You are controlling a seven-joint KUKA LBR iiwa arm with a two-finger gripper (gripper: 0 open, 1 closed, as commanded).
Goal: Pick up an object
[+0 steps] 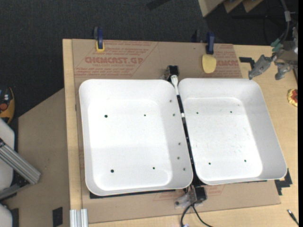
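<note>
The gripper [270,66] at the upper right is small and blurred; finger position cannot be determined. The arm behind it is cut off by the right edge. A red and yellow item [292,96] at the right edge is cropped and unidentifiable. Print on the board [113,59] is faint and only partly legible. A metal rail [19,162] at lower left runs out of frame.
</note>
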